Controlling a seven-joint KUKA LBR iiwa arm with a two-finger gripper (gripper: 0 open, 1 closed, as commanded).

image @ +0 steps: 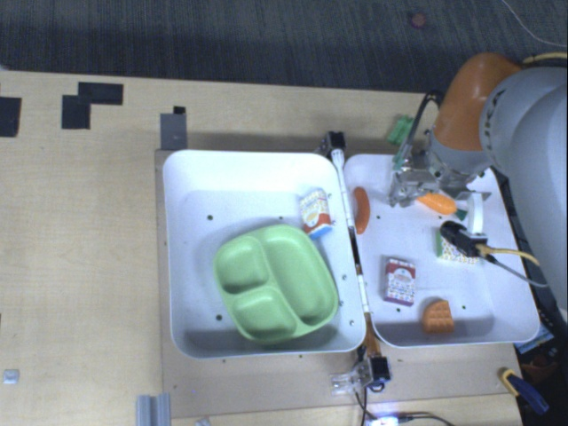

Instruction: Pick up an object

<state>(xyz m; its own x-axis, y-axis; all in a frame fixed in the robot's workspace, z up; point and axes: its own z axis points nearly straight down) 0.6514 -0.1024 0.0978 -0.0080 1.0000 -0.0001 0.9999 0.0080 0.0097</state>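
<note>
Left bin (182, 264): green divided plate (275, 282), tilted; small printed carton (315, 211) beside its upper right edge.
Right bin (506, 327): orange-red sausage-shaped piece (361, 209) near the left wall; red packet (400, 280); brown biscuit-like item (437, 316) at the front; orange piece (437, 203), possibly a carrot.
Gripper (406, 189): low over the bin's rear, just left of the orange piece; finger state cannot be told.

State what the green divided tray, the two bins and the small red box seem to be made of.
Green divided tray: likely moulded plastic, matte, with rounded compartment walls and one even colour. Bins: probably thin white plastic, smooth, with a soft sheen and rounded corners. Small red box: looks like printed cardboard, flat-faced; too small to confirm.
</note>
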